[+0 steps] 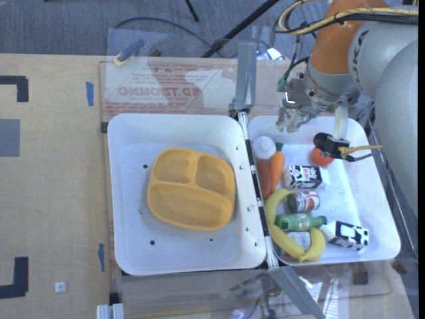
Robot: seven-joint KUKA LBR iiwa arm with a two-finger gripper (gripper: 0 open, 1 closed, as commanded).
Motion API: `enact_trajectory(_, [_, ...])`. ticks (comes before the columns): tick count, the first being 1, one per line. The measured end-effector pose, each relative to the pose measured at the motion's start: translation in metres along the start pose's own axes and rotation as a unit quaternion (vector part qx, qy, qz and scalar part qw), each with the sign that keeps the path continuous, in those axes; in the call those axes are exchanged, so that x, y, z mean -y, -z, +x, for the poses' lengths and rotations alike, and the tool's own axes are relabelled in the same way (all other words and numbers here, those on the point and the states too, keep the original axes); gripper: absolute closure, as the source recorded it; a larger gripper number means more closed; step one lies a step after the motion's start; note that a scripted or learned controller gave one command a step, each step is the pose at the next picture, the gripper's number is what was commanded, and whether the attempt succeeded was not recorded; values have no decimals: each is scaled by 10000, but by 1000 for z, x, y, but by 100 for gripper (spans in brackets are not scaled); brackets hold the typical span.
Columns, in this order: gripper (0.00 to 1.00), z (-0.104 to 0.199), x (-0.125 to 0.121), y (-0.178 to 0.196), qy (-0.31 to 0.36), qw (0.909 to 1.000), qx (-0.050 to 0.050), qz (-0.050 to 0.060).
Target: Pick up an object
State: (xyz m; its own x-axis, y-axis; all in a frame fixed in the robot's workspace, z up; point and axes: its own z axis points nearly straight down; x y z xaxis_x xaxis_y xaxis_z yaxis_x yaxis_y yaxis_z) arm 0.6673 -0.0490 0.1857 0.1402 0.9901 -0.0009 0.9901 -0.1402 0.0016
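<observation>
Two white bins sit side by side on your worktop (53, 178). Your pincer (292, 119) hangs over the far edge of the right bin (378, 198); you cannot tell its spread. Just beside it, toward you, lie a white-capped bottle (264, 147) and a carrot (273, 173), with a banana (287, 234) nearer still. A yellow divided plate (191, 189) fills the left bin (126, 198).
</observation>
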Motion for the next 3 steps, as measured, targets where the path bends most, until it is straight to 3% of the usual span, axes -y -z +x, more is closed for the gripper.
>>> enact_trajectory(1, [0,0,0,0,2,10000,0,4])
enact_trajectory(2, [0,-29,15,-64,507,9987,-3,-4])
enact_trajectory(3, [0,-59,52,-100,525,9986,-9,-4])
